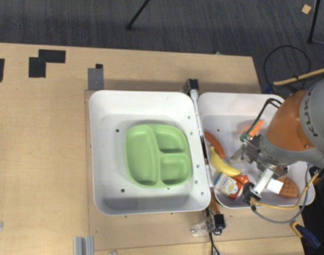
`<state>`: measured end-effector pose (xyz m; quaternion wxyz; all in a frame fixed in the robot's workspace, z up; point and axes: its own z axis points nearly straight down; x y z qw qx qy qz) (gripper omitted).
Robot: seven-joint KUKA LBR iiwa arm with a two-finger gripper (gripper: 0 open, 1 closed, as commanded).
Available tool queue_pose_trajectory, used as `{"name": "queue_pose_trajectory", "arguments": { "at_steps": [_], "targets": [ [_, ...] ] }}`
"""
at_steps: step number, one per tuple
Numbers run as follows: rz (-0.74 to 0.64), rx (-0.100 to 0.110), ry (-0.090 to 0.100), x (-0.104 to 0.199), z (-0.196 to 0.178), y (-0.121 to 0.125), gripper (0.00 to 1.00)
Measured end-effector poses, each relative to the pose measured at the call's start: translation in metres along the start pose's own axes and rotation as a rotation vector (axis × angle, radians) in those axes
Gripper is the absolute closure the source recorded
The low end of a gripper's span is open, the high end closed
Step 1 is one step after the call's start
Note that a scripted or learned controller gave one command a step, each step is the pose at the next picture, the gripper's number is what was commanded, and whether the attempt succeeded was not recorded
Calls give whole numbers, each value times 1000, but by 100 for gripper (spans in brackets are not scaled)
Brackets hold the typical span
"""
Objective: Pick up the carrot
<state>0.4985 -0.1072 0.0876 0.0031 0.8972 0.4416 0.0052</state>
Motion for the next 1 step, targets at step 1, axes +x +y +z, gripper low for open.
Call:
{"name": "queue_pose_trajectory", "arguments": {
  "at_steps": [1],
  "targets": [
    [-45,9,-5,14,-11,74,0]
  ]
}}
